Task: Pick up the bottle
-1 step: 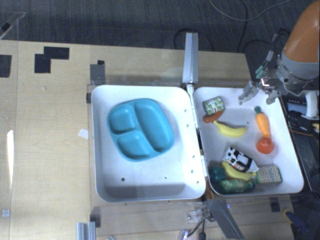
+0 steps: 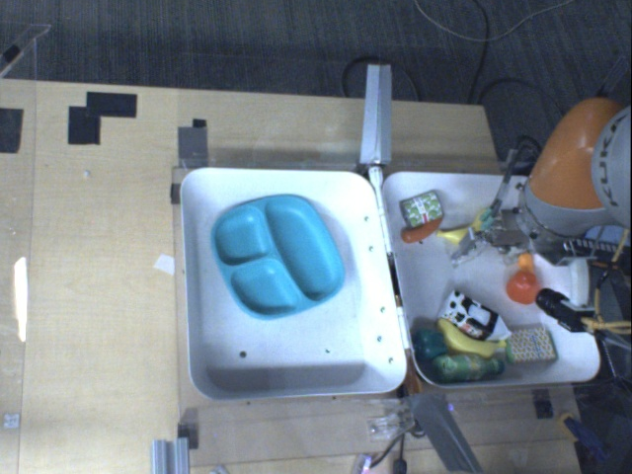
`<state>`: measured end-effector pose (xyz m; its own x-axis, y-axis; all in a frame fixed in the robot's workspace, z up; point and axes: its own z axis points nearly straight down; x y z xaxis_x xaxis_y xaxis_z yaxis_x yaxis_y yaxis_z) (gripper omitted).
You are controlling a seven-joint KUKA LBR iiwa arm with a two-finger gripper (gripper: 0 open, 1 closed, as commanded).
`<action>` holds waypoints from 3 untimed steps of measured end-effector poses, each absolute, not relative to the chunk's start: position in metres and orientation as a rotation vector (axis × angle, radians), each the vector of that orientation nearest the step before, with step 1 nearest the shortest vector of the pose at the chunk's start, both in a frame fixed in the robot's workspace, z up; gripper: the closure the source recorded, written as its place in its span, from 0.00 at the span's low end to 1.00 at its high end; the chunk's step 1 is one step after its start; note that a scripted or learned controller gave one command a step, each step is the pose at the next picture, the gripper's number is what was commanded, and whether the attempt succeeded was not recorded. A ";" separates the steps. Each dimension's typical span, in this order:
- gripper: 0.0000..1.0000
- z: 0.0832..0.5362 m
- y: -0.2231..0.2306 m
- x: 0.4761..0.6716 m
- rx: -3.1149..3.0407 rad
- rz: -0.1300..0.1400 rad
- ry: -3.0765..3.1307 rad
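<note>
I work in a robotics lab. Two white bins (image 2: 197,265) sit on a plywood table (image 2: 89,294) with metal brackets (image 2: 375,117). Loose cables (image 2: 474,28) trail across dark carpet (image 2: 197,18).

The pale wooden bench (image 2: 99,294) carries two shallow white bins side by side, touching along a shared edge. The left bin (image 2: 286,363), well away from the fingers (image 2: 484,235), has a blue divided tray (image 2: 279,255) in it, while the right bin (image 2: 583,363) sits directly beneath them. Black tape patches (image 2: 99,115) mark the bench's far corner.
</note>
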<state>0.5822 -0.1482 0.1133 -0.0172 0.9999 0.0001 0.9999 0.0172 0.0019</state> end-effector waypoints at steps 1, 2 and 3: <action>0.00 0.088 -0.180 0.535 2.567 0.013 1.799; 0.00 0.149 -0.154 0.615 2.745 0.004 1.524; 1.00 0.160 -0.153 0.617 2.734 0.005 1.539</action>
